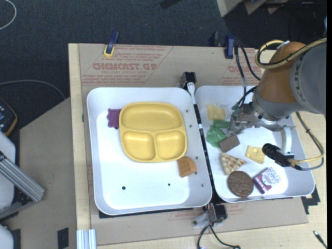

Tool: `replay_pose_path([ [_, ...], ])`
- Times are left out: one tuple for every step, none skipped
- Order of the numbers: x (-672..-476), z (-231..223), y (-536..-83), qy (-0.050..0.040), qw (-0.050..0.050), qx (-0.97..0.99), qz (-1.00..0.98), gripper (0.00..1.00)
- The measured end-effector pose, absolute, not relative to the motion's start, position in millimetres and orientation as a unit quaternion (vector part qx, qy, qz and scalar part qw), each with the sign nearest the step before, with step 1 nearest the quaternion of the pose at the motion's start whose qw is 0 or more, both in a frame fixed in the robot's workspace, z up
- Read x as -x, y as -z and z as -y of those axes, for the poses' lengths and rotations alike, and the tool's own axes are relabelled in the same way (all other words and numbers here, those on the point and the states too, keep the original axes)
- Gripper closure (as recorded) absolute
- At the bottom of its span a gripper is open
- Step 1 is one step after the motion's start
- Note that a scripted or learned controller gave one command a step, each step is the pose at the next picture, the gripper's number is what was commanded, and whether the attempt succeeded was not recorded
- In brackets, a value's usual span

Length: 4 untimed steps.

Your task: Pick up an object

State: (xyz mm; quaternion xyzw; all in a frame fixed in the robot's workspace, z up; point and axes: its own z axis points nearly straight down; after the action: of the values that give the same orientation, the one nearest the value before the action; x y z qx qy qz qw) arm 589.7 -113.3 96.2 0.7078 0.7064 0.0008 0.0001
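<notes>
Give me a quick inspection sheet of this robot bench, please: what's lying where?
Surface: cardboard-covered bench bearing a left bin and a right bin, side by side.
Job's things: right bin holds a green piece, brown block, cheese wedge, pizza slice, round cookie, purple packet, pale yellow piece.
Clutter: left bin holds a yellow divided plate, a purple item at the plate's left edge, and a bread piece.
Grippers: gripper low over the green piece and brown block.
Cables: yellow-and-black cable looping on the arm.
Surroundings: dark carpet.
</notes>
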Motion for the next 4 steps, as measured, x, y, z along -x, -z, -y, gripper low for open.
replay_pose_path([
  [-585.6, 104.2, -148.7, -0.0016, 0.002, -0.707, -0.708, 1.0],
  [-591.0, 105.4, -212.7, -0.0022, 0.004, -0.707, -0.708, 1.0],
  [-591.9, 105.2, -225.9, -0.0012, 0.002, -0.707, -0.707, 1.0],
  [-573.1, 49.0, -216.9, 0.0003, -0.002, -0.705, -0.709, 1.0],
])
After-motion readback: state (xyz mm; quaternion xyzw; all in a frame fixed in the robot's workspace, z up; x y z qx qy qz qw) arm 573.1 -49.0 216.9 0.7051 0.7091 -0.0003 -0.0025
